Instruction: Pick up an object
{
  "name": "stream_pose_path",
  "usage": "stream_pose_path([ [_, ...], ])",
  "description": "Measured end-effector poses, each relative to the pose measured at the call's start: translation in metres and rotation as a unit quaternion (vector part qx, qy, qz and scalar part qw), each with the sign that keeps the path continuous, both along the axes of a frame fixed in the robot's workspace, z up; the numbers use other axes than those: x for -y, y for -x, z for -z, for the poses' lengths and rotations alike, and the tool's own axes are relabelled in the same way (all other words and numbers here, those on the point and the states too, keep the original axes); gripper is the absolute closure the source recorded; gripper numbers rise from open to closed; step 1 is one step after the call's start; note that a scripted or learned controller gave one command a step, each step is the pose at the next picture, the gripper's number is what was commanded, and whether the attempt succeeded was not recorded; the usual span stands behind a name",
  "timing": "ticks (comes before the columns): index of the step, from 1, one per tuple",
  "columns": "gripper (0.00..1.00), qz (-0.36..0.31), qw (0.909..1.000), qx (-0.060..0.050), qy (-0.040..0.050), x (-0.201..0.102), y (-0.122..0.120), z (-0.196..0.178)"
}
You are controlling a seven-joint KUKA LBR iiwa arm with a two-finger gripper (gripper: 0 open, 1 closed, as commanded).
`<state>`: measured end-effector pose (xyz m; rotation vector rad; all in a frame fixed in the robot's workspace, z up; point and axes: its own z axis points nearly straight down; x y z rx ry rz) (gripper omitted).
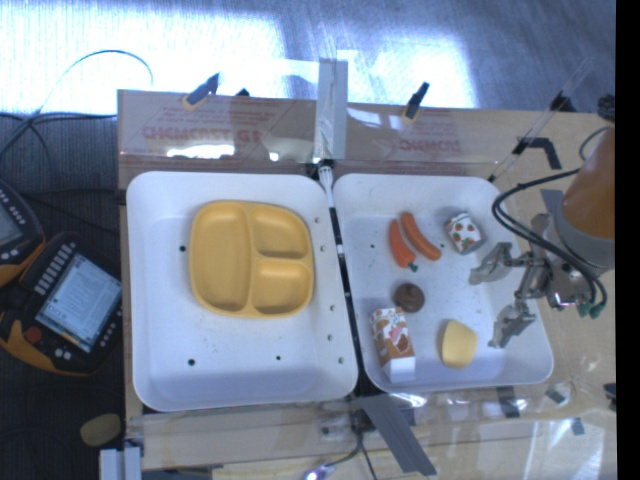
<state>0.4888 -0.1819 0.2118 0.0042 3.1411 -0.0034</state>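
Note:
The right bin holds two orange carrot-like sticks, a small white-and-red patterned piece, a round brown piece, a small carton with an orange-and-white print and a yellow wedge. My gripper hovers over the right side of this bin, fingers spread open, one fingertip near the bin's middle right and the other lower down. Nothing sits between the fingers. The yellow wedge lies just left of the lower fingertip.
A yellow three-compartment plate rests in the left bin. A black cable loops over the right bin's far right corner. A handheld controller lies off the bench at the left.

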Motion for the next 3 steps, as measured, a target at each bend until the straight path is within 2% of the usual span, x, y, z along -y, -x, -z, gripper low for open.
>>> stream_pose_path([
  [1, 0.0, 0.057, 0.9983, 0.007, 0.0026, 0.034, 0.0, 0.121],
  [2, 1.0, 0.056, 0.9984, 0.008, 0.0051, 0.033, -0.002, 0.11],
  [3, 1.0, 0.016, 0.9999, 0.0, 0.0001, 0.002, 0.004, 0.032],
])
